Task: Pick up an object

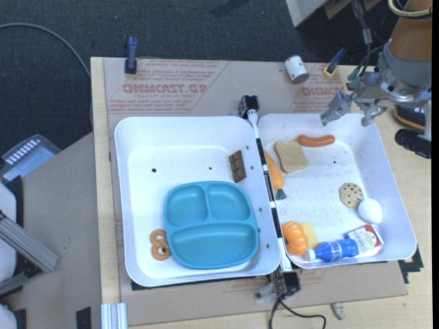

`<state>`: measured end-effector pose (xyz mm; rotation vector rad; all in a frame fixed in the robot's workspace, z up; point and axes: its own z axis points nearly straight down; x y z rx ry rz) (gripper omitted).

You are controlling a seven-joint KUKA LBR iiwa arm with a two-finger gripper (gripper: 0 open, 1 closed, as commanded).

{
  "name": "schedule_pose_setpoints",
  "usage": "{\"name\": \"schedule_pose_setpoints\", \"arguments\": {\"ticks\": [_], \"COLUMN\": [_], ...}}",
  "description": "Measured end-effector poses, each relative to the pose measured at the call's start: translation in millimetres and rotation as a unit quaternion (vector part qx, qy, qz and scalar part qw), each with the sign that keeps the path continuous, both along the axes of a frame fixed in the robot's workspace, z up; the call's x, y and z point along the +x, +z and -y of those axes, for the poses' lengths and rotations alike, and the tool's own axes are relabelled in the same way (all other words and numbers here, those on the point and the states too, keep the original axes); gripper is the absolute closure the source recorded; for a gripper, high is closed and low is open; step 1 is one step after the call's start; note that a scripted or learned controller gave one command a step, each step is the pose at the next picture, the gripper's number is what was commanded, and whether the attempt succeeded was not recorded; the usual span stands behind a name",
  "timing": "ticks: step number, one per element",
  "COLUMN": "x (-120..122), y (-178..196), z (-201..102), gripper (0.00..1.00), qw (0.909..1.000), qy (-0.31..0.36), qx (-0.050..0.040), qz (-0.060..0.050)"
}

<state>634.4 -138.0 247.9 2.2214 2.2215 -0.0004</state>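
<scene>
Pincer (351, 113) hangs over the far edge of the right bin (392, 177), 2 fingers spread wide apart, nothing between them. Grey arm with its orange band (413, 41) comes in from the upper right.

Right bin, nearest the pincer first: sausage (315, 140) lying crosswise just below the fingers, apart from them. Slice of bread (292, 156) just beside and below the sausage. Carrot (274, 172) along the bin's left wall, touching the bread's left side. Cookie (350, 195) toward the right wall, white egg (370, 210) just beside it on the near side. Near edge of the bin: small orange pumpkin (295, 236) with a yellow block (310, 234) touching it, then a blue bottle (333, 251) on its side, and a white packet with red print (365, 239) against the bottle's right end.

Left bin (130, 184): brown chocolate piece (237, 166) near its right wall. Blue plate with 3 compartments (210, 223) takes up the near middle. Pretzel (160, 245) just beside the plate's left near corner.

On the bench (103, 184) behind the bins: blue clip (131, 53) at the far left corner, white cylinder (296, 68) near the far edge, left of the pincer.
</scene>
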Motion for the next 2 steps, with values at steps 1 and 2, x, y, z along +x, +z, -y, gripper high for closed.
{"name": "schedule_pose_setpoints", "arguments": {"ticks": [1,2], "x": [31.7,32.3], "y": [-63.6,-62.9], "z": [-3.2,-68.4], "gripper": [0.0,0.0], "qw": [1.0,1.0], "qy": [0.0,0.001], "qx": [0.0006,0.001], "qz": [-0.001,-0.001]}}
